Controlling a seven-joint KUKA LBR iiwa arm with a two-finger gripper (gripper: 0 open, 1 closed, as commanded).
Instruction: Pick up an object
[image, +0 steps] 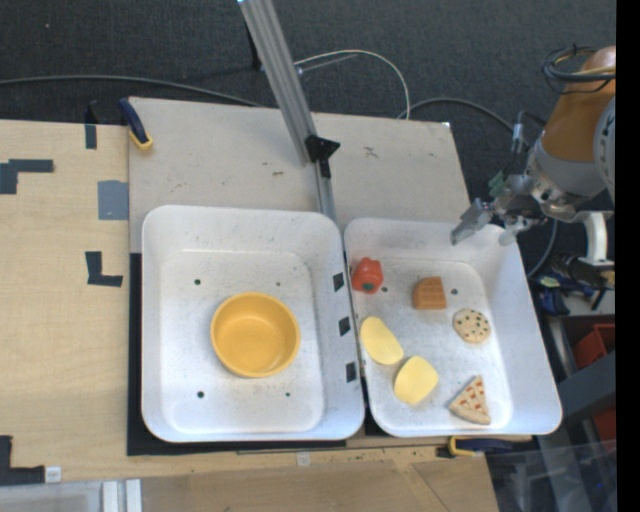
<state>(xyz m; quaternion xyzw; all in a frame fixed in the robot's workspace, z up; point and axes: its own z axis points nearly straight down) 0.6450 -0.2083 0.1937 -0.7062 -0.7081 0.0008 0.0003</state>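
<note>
5 items (431, 293) below-left of gripper (470, 226).

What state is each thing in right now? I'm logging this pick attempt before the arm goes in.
gripper: above the right bin's far right corner, nothing between its fingers.
yellow bowl: upright in the left bin.
red tomato-like toy: lying in the right bin, near its left wall.
brown block: lying flat.
cookie: flat.
two yellow pieces: flat, close together.
pizza slice: flat, untouched.
</note>
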